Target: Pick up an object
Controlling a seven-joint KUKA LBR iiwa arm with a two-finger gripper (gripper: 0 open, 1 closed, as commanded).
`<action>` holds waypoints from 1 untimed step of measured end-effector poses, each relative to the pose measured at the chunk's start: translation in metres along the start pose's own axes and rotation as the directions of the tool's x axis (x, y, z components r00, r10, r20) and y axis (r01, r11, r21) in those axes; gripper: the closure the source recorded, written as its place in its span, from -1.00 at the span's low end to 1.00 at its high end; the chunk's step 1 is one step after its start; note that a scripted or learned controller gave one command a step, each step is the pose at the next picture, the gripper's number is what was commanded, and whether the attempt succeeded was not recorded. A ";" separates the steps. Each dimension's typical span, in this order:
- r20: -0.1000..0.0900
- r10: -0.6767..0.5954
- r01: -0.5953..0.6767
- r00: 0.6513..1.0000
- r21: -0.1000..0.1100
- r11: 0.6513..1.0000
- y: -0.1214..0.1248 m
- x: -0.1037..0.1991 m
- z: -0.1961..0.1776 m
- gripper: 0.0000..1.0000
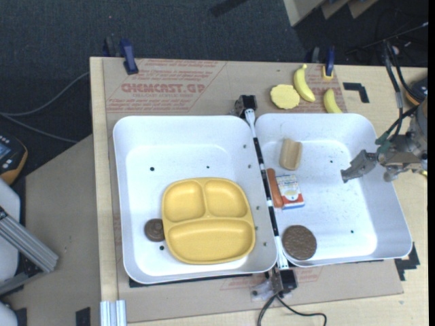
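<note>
My gripper point(374, 170) hangs over the right side of the right bin point(353, 212), open, with nothing between its fingers. To its left in that bin lie a tan cylinder-shaped block point(291, 153), a small white carton with orange and blue print point(289, 190), an orange stick point(273, 187) along the left wall, and a brown round disc point(299, 242) at the front left corner. The gripper touches none of them.
The left bin point(136, 155) holds a yellow divided plate point(207, 219) and a small brown disc point(155, 230). Behind the right bin, on the board, lie two toy bananas point(304, 83) point(332, 101) and a yellow round piece point(285, 96).
</note>
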State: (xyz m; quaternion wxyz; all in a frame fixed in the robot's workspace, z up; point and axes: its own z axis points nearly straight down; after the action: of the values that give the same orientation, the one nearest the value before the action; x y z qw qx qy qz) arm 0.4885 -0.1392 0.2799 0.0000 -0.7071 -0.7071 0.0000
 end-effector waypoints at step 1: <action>0.001 -0.004 0.004 1.000 -0.003 1.000 0.088 0.012 0.091 -1.00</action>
State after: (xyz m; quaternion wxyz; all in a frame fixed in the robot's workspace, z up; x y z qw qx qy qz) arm 0.5762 -0.1272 0.1892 -0.0015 -0.7056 -0.7086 -0.0009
